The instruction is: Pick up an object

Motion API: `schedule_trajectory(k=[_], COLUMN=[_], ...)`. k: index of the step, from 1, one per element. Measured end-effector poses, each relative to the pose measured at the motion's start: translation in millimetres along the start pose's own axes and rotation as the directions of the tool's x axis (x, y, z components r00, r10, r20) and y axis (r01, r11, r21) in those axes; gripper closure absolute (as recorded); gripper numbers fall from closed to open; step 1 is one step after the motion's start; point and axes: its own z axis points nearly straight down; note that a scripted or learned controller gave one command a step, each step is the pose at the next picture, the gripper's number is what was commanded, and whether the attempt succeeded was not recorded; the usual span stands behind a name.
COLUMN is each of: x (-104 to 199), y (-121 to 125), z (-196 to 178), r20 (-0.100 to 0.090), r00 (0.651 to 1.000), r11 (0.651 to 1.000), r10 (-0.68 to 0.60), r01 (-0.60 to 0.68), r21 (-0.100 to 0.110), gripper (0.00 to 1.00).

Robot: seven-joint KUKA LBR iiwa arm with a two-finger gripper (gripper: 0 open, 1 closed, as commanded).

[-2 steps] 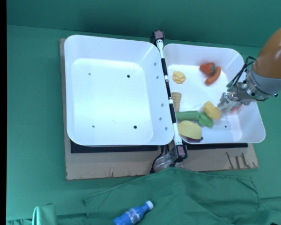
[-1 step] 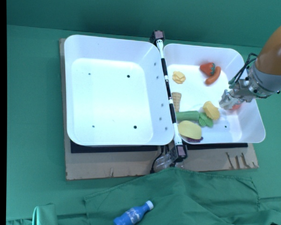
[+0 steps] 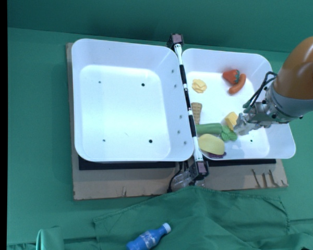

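left bin (image 3: 88,56): nothing to grab here, just bare white floor with a few dark dots.

divider (image 3: 185,95): black-and-white bar running between the 2 bins.

right bin (image 3: 261,61): this is where all the toy food sits.

far side of right bin: a small yellow piece (image 3: 199,86) near the divider, and a red-and-orange pepper thing (image 3: 234,80) over toward the far corner, well apart from the arm's working end.

near side of right bin: an ice cream cone (image 3: 196,110), then a green cucumber (image 3: 209,128) lying roughly crossways with its long axis pointing from the divider toward the tool, then a yellow-and-purple lump (image 3: 212,145) just below it.

likely target: the yellow block (image 3: 231,120) with a green leafy bit (image 3: 228,135) under it, right at the cucumber's right end.

tool (image 3: 244,126): comes in from the right, tip just beside the yellow block, which lies to its left. Honestly can't tell if it's spread or pinched, too small and cluttered.

my guess: the grab is close but I see nothing clearly held yet.

table (image 3: 36,113): green cloth, with a blue bottle (image 3: 148,237) lying down front.
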Motion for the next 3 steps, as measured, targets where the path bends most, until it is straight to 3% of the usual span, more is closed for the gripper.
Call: schedule_trajectory(k=[1, 2, 3], x=[-2.1, 11.2, 9.2], y=[1.7, 73.4, 74.4], z=[0.4, 35.7, 19.5], r20=[0.002, 0.005, 0.007], r00=[1.0, 1.0, 1.0], r11=[1.0, 1.0, 1.0], r10=[0.002, -0.001, 0.005], r01=[-0.002, 0.001, -0.005], r21=[-0.003, -0.011, -0.025], gripper=[0.0, 0.0, 1.0])
